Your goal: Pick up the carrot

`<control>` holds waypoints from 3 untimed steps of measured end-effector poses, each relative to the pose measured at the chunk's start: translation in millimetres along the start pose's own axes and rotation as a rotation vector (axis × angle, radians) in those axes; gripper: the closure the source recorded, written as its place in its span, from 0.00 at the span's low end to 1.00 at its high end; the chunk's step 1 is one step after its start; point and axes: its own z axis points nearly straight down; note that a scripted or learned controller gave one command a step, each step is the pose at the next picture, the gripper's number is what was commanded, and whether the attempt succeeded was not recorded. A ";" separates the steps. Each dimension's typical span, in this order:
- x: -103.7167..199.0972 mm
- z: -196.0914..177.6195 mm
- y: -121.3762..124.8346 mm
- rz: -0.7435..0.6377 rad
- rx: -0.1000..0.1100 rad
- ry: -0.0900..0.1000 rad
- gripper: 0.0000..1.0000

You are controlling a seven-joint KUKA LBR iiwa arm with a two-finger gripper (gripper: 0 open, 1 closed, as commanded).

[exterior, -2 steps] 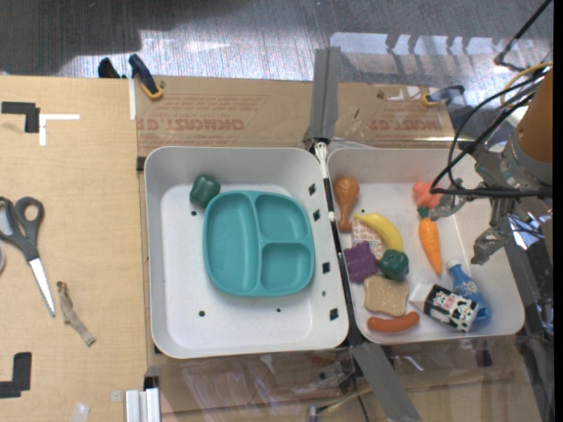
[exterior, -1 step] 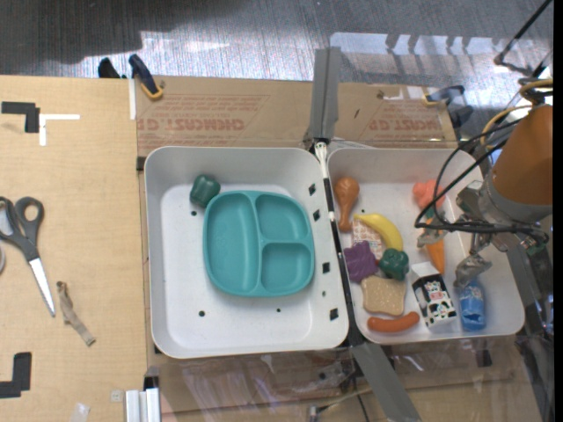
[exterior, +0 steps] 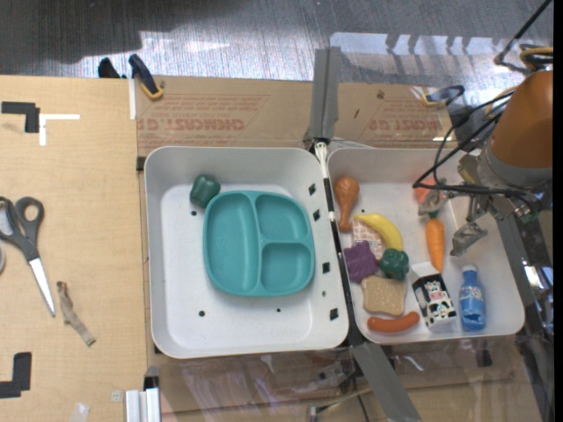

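- The carrot (exterior: 435, 243) lies in the right bin (exterior: 508, 328), just right of the banana (exterior: 380, 229) and above the milk carton (exterior: 433, 298).
- The gripper (exterior: 469, 234) hangs just right of the carrot; I cannot tell how its jaws stand.
- Risk: coming down off-centre, it could nudge the carrot against the banana, or catch the blue bottle (exterior: 471, 298) below.

Hidden and cut-off bits

The grey arm with the orange band (exterior: 528, 134) runs off the right edge. The metal tool (exterior: 471, 227) is blurry, so its tips are hard to make out. A small red thing (exterior: 426, 198) hides partly behind it.
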 end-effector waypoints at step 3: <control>-80.9 -107.4 73.8 -0.389 -0.003 0.000 1.00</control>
